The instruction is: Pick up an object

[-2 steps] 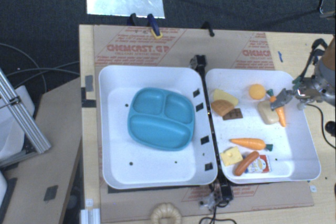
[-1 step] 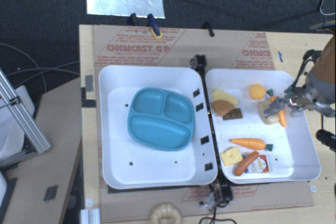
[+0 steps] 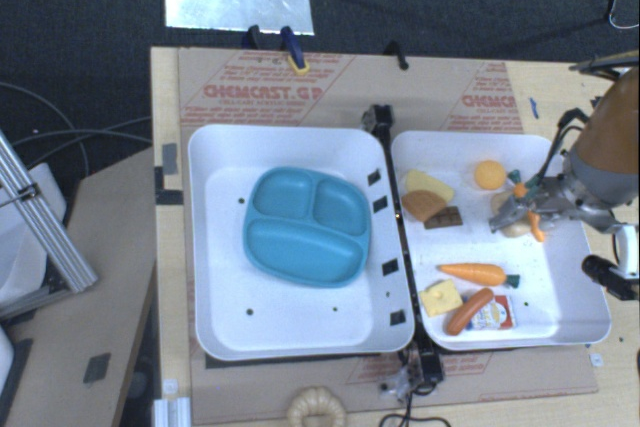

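- Right bin (image 3: 575,310) holds the toy food; left bin (image 3: 215,215) holds a blue divided plate (image 3: 305,223).
- Gripper (image 3: 512,213) sits low in the right bin's upper right part, arm (image 3: 610,150) entering from the right edge.
- Gripper is over a pale round item (image 3: 517,227), apparently touching it; item mostly hidden, can't identify it.
- Can't tell how far the gripper is spread or whether it grasps anything: too small and blurred.
- Orange ball (image 3: 489,175) just up-left of the gripper, near but apart.
- Carrot (image 3: 474,272) below the gripper, long axis roughly left-right, green stem end pointing right.
- Sausage (image 3: 468,311) lies diagonally, lower-left to upper-right, overlapping a small white and red packet (image 3: 494,317).
- Yellow cheese cube (image 3: 440,297) just left of the sausage, touching or nearly.
- Yellow wedge (image 3: 430,183), brown bread-like piece (image 3: 423,205) and dark brown block (image 3: 446,218) clustered at the bin's upper left, well apart from the gripper.
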